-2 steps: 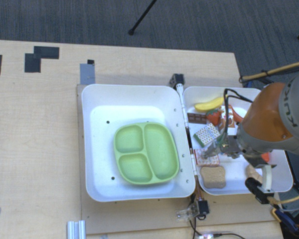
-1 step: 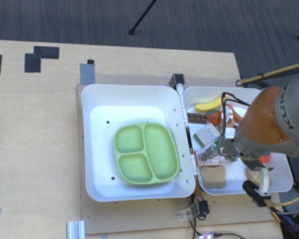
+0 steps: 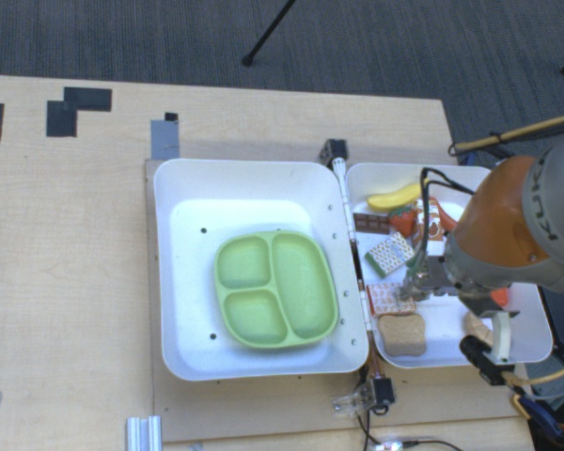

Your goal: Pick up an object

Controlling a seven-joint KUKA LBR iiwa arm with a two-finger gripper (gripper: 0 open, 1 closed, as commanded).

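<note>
hovering pincer (image 3: 415, 285), right bin (image 3: 536, 341), banana (image 3: 395, 197)

The arm (image 3: 512, 228) covers much of the right bin (image 3: 536, 341) and runs off the right edge. The hand (image 3: 415, 285) is too blurred to read. An orange-and-white package (image 3: 434, 216) shows only partly behind cables.

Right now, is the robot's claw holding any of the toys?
Gripper: down in the right bin among the toys; whether it is open, closed or holding something cannot be told.
</note>
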